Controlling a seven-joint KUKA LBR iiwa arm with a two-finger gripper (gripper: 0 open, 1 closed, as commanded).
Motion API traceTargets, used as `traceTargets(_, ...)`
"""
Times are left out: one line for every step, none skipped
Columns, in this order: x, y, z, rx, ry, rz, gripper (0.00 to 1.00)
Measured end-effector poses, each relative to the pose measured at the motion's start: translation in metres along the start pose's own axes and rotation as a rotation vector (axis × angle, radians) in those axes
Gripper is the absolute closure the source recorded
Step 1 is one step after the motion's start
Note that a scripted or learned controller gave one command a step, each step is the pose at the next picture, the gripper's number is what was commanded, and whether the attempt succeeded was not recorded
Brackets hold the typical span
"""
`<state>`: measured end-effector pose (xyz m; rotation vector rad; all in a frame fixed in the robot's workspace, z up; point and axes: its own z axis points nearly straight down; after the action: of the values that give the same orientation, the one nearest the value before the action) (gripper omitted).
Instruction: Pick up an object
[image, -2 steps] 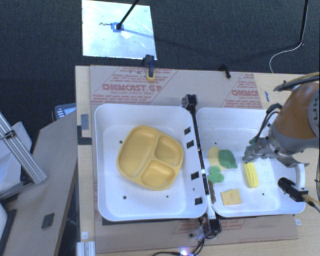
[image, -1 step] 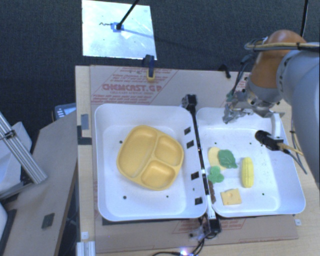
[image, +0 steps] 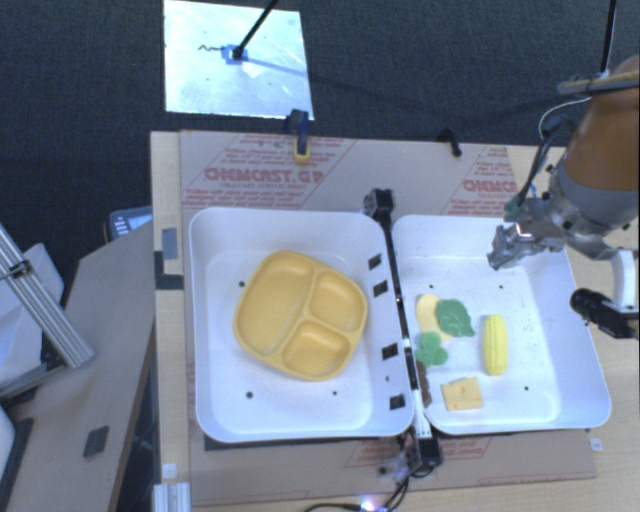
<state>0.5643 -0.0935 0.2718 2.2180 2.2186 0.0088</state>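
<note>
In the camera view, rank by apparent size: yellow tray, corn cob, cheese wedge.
1. Yellow tray, by far the largest.
2. Corn cob and cheese wedge look too alike in area to rank.

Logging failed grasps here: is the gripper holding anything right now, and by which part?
Nothing is held. The gripper hangs over bare floor of the right bin, apart from the corn.

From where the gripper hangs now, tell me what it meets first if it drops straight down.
Most likely the bare white floor of the right bin, short of the corn cob. Depth under the gripper is hard to judge.
</note>
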Motion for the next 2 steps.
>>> traceTargets(0.108,-0.021,-0.211,-0.014,0.002,-0.013,1.0)
traceTargets(0.072,0.031,-0.181,0.003,-0.003,0.001,1.0)
